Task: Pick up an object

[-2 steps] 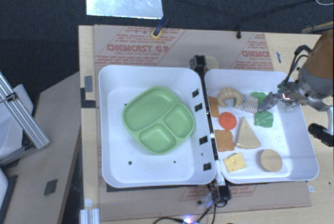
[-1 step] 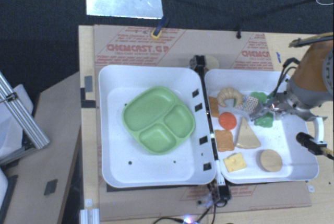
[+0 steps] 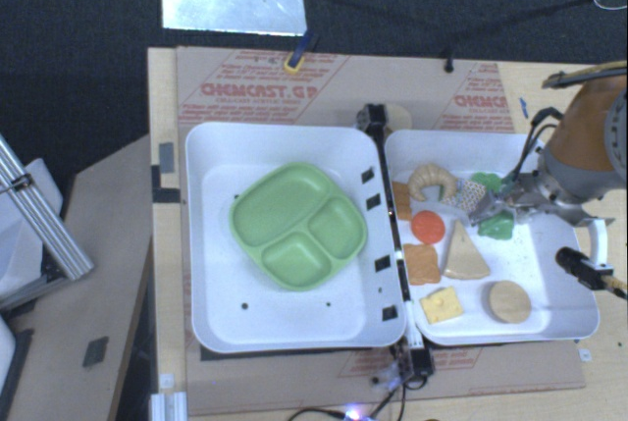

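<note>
**Robot claw reaching among toy food in the right bin**

Camera view: Two shallow white bins are sitting side by side on a worktop point(image 3: 294, 80). The left bin point(image 3: 211, 311) is holding a green divided plate point(image 3: 297, 226), lying flat near its middle. The right bin point(image 3: 559, 316) is holding toy food: a croissant point(image 3: 433, 179) at the top, a red tomato point(image 3: 428, 227) below it, an orange cracker point(image 3: 422, 263), a pale wedge point(image 3: 466, 257), a yellow cheese cube point(image 3: 442, 305) and a round tan cookie point(image 3: 509, 301) near the front. The grey arm is coming in from the right, and its claw point(image 3: 483, 204) is hanging low over a green leafy piece point(image 3: 494, 225), just beside the croissant. Whether the claw is released or clenched, I cannot tell; nothing is visibly lifted.
</note>
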